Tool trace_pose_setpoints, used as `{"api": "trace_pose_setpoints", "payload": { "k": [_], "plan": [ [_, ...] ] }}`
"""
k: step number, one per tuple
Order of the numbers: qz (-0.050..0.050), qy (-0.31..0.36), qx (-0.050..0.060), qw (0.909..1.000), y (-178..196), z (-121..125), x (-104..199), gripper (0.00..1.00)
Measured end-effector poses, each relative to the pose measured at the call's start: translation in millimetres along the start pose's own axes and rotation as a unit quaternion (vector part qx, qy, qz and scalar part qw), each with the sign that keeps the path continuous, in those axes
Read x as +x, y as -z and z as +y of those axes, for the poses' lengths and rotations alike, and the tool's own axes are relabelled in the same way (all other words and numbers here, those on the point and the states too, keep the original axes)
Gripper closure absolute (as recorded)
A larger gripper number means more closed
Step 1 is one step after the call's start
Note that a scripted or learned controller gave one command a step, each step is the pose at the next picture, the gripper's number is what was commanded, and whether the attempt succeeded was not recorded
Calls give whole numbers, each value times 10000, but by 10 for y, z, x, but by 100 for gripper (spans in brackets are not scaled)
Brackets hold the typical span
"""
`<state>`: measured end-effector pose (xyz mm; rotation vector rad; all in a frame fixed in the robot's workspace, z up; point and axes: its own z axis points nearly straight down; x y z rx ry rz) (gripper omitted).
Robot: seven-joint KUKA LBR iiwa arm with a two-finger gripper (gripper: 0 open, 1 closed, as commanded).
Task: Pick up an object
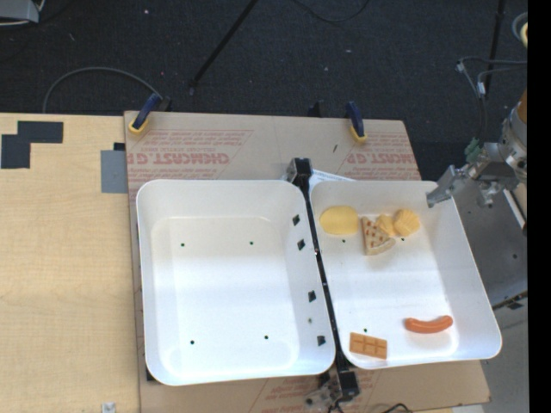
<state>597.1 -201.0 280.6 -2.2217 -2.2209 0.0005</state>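
The tool [441, 193] is hovering at the right bin's [469, 269] upper right rim; its opening I cannot tell. A sausage [429, 323] is lying at lower right, near a waffle [368, 346].

Open floor between pizza slice [376, 235] and sausage [429, 323]

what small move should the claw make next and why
Probably swing left and down toward the right bin, aiming at the sausage. The claw sits at the bin's upper right rim with nothing between its fingers, and the sausage lies apart from the other pieces, unlike the clustered yellow items.
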Motion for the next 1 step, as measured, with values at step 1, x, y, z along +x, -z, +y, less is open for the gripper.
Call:
{"api": "trace_pose_setpoints", "payload": {
  "k": [1],
  "plan": [
    [11,-5,45,10000,-1144,-549,13,0]
  ]
}}
